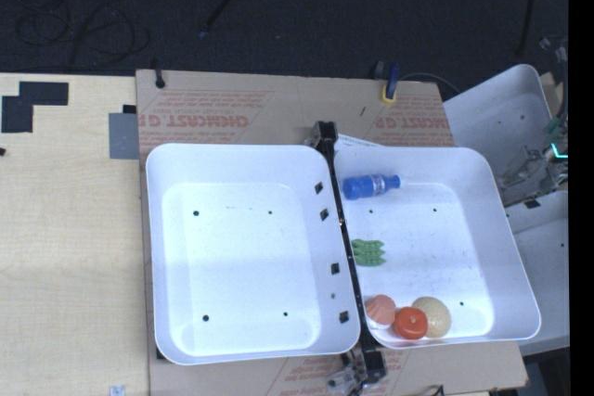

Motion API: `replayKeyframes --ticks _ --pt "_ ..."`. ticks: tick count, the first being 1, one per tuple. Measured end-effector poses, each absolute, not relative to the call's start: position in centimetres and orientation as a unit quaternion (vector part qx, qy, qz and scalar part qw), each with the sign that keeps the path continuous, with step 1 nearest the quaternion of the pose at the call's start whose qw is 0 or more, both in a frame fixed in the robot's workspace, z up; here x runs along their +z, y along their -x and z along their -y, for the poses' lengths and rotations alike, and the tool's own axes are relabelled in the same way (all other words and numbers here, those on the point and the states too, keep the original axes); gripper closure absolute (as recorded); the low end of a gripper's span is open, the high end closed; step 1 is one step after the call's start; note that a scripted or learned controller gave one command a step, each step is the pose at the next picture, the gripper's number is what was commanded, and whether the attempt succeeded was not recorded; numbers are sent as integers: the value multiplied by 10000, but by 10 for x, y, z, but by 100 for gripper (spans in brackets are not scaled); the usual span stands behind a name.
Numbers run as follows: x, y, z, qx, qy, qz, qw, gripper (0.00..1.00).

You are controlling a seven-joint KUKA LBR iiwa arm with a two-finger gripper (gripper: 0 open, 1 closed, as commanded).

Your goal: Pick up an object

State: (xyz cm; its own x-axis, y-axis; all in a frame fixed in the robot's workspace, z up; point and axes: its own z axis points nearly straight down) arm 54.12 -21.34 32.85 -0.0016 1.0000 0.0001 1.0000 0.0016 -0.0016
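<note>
Here, the left bin (176, 164) sits on cardboard (232, 111) over a pale wood bench (65, 236). In the right bin (483, 164): a blue bottle (370, 185) lying far-left, a green piece (368, 252) mid-left, and pink (380, 309), red (410, 323) and beige (433, 314) items touching at the near edge. The gripper (538, 170) is outside the bin at the right edge; can't tell its state. Dark floor with cables lies beyond.

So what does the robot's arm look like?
At the right edge, the arm is a smooth, pale grey, rounded shell. Beside it sits darker metal hardware with thin wires, likely the gripper, and a small teal light. Finer detail is unclear.
</note>
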Motion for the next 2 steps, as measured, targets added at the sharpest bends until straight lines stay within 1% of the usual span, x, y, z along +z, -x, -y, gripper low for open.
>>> replayKeyframes --ticks 1,2 --pt "314 -523 213 11 7074 7068 16 0" --pt "309 -510 213 10 7074 7068 14 0"
